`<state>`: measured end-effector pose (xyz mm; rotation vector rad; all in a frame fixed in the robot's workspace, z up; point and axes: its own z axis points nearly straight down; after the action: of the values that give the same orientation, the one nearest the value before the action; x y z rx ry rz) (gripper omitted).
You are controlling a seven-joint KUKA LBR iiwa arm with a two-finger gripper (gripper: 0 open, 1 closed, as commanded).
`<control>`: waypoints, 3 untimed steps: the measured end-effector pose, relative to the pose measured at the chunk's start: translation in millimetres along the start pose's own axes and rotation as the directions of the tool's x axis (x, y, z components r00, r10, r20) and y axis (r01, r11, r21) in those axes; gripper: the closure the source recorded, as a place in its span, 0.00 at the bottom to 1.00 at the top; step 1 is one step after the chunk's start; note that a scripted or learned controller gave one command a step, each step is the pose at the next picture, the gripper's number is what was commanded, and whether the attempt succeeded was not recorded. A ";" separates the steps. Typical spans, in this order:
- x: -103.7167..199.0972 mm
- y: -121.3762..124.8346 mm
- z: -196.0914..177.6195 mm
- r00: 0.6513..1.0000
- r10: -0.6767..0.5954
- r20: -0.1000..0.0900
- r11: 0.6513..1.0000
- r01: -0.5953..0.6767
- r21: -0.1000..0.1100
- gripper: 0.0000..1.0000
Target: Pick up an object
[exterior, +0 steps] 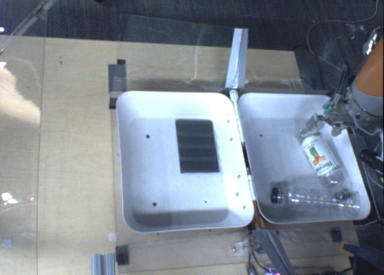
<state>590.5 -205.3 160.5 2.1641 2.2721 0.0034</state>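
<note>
A small clear bottle [318, 155] with a white and orange label lies in the right bin [264, 117], its neck pointing up-left. My gripper [324, 125] hangs just beyond the bottle's upper end, at the bin's right side, open with nothing between its fingers. A second, longer clear bottle [312, 196] with a dark cap lies along the right bin's front wall. A flat dark ribbed block [197, 146] rests in the middle of the left bin [138, 148].
The arm's orange band [371, 75] enters from the right edge above the right bin. A grey divider strip [236, 63] stands behind the bins' shared wall. Cables lie at the far right and front right of the bench.
</note>
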 end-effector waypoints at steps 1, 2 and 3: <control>-0.5 7.8 68.1 0.999 -0.053 0.005 0.999 0.053 -0.014 0.00; 0.9 -6.6 46.1 0.926 0.378 0.000 0.926 -0.378 -0.001 0.00; 6.8 -31.8 66.2 0.973 0.232 0.005 0.973 -0.231 -0.022 0.00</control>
<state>558.6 -200.2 94.2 2.3992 1.9918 0.0201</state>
